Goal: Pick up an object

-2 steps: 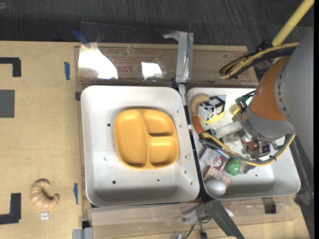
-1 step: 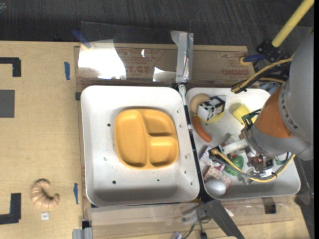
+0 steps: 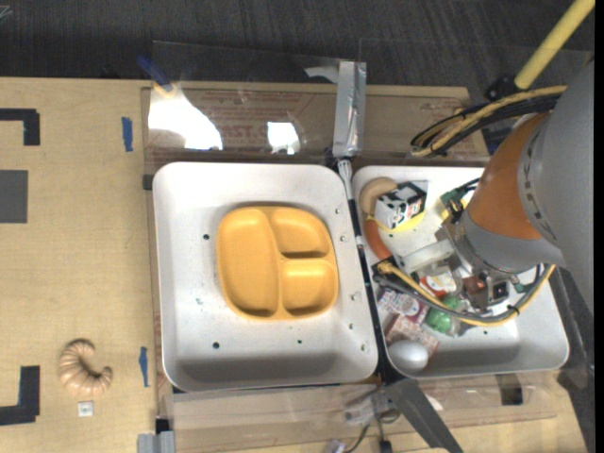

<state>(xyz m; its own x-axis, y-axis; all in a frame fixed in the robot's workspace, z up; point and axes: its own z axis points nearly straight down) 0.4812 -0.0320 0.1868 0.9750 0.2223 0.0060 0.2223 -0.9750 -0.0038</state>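
Grey arm with orange band (image 3: 528, 192) reaches in from right, hangs low over right shallow white bin (image 3: 547, 343). Gripper (image 3: 442, 272) buried among clutter there; cannot tell jaw state or any hold. Right bin: crumpled wrappers (image 3: 401, 311), green piece (image 3: 441, 321), silvery ball (image 3: 410, 355) at lower edge. Left white bin (image 3: 179, 253), frame centre: yellow three-compartment plastic tray (image 3: 277, 260). Tan croissant-shaped toy (image 3: 83, 366) on bench, lower left.

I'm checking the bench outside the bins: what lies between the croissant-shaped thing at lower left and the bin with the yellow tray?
Camera view: bare tan bench and a strip of blue tape between the croissant-shaped thing and the left bin.
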